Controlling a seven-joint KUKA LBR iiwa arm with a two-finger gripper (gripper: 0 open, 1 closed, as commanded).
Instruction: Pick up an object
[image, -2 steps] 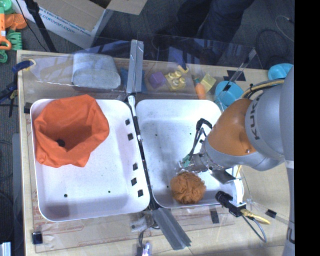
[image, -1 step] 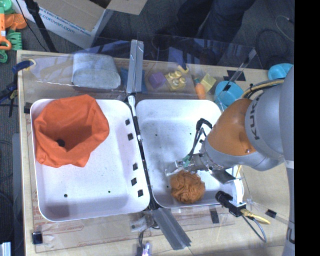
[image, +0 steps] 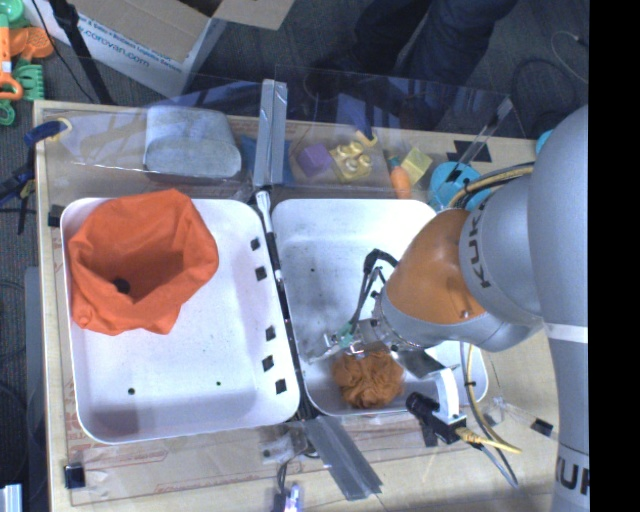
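1. A grey pad lies on the table behind the left bin, near that bin's back edge.
2. An orange cloth sits bunched in the left bin's back left part, with a hollow in its middle and a small dark spot inside the hollow.
3. Black clips run along the divide between the two bins.
4. Behind the right bin, several small toys lie on the table: a purple block, a yellow piece and an orange one.
5. A brown, crumpled, fuzzy object rests on the floor of the right bin, close to its front wall.
6. The arm reaches in from the right over the right bin, its orange band above the wrist.
7. The jaws sit low in the right bin, just at the back left edge of the brown object; whether they are apart or together I cannot tell, and nothing is seen between them.
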